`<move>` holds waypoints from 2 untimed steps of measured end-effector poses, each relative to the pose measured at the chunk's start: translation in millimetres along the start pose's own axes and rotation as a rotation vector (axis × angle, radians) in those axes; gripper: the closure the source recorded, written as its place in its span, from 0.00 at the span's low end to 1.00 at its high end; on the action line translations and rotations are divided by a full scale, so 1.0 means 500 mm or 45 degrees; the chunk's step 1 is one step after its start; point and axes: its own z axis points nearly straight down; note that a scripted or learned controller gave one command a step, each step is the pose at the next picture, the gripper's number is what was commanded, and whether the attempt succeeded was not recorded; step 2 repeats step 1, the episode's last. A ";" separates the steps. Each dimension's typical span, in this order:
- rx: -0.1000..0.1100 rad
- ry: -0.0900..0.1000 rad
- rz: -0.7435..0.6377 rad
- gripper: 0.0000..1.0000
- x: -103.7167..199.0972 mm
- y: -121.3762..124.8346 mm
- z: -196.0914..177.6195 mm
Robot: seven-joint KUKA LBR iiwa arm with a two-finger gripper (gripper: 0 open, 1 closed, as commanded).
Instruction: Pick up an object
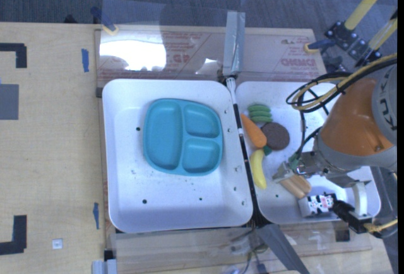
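The gripper (pixel 291 168) sits low in the right bin (pixel 278 203), just above a tan bread-like piece (pixel 296 186); I cannot tell how wide it stands. Best to centre over that piece, clear of the banana (pixel 258 169), before closing

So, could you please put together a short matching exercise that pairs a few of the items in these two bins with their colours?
Things:
1. divided tray
2. carrot
3. banana
4. round patty

Colours:
A. yellow
B. dark brown
C. light blue
D. orange

Pairs: 1-C, 2-D, 3-A, 4-B
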 end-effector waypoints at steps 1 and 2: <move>0.001 0.004 0.048 1.00 0.063 0.209 -0.180; 0.001 0.004 0.048 1.00 0.063 0.209 -0.180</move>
